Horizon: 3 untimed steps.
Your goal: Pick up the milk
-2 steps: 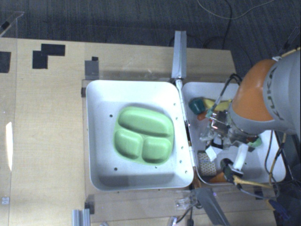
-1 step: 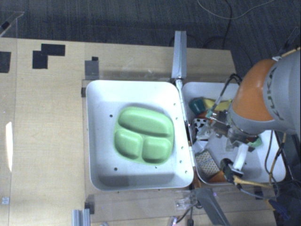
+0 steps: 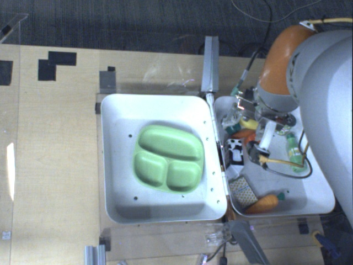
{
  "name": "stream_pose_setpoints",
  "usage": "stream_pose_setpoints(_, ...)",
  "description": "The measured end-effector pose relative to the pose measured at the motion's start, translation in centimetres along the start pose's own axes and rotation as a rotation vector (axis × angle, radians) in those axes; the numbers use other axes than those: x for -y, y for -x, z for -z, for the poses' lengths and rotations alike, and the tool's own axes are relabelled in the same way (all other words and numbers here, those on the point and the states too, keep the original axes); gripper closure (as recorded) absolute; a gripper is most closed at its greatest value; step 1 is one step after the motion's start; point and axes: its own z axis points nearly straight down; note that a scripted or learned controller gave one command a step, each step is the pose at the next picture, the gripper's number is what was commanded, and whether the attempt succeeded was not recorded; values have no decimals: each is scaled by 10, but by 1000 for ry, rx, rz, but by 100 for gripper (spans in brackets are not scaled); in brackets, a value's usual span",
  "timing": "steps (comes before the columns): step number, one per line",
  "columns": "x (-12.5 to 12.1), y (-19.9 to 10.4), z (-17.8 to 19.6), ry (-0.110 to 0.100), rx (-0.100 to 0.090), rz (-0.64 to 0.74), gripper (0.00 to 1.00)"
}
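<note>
Milk [image 3: 235,150] is what we are after, and we find a small carton with black-and-white cow patches lying against the near-left wall of the right bin [image 3: 325,203], just past the divider that parts it from the left bin [image 3: 110,164]. We take that carton as our marker. Just right of it the gripper [image 3: 263,139] hangs low over the bin floor, wrist down under the orange band, and we cannot tell how wide it stands or whether anything sits in it. The carton itself lies apart from it, flat on the floor.

Beyond the carton, toward the far wall, we see a cluster of small things, orange and yellow among them, too crowded to name. Nearer us from the carton lies a checked pad [image 3: 242,191], and right of that a carrot [image 3: 263,203] along the near wall. Well right of the carton a green bottle [image 3: 294,150] stands under the arm. Open floor shows between carton and carrot. Left of the carton, across the divider, a green sectioned tray [image 3: 168,158] sits mid-bin with white floor all round it.
</note>
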Motion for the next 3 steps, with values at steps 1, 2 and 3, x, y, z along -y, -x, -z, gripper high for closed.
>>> stream_pose_setpoints(1,-4,56,0,-1,0,82,0)
stream_pose_setpoints(2,69,103,35,0,-1,176,0)
stream_pose_setpoints(3,36,85,-60,19,-5,247,0)
